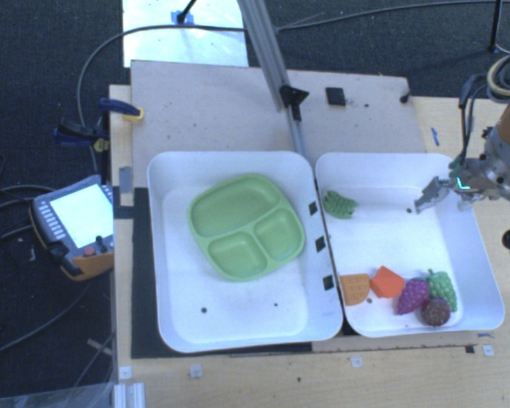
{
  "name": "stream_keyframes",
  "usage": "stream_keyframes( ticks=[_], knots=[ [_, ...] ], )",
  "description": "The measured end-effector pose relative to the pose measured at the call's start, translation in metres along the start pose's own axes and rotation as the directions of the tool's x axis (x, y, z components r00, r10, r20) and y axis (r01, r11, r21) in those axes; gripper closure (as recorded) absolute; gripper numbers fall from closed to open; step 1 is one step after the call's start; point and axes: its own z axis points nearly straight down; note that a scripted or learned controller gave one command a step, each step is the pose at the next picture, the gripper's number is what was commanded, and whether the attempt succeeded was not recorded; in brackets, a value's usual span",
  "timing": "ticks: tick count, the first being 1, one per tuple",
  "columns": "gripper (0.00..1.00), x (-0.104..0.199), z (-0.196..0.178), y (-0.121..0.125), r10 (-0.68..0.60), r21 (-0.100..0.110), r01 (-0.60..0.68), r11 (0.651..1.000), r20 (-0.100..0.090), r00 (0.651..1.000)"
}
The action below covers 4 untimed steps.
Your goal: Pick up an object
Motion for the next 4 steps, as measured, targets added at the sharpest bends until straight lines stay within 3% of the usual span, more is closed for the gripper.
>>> stream_keyframes(
  ticks=[1, 3, 4],
  knots=[
    [0.00, 0.000, -0.001, 0.000, 0.000, -0.002, 0.000, 1.000, 0.000, 1.000],
    [0.00, -0.001, 0.124, 0.002, 0.003, 0.002, -0.003, 1.000, 0.000, 1.000],
    [0.00, -0.002, 0.130, 0.004, 0.003, -0.004, -0.003, 1.000, 0.001, 1.000]
  ],
)
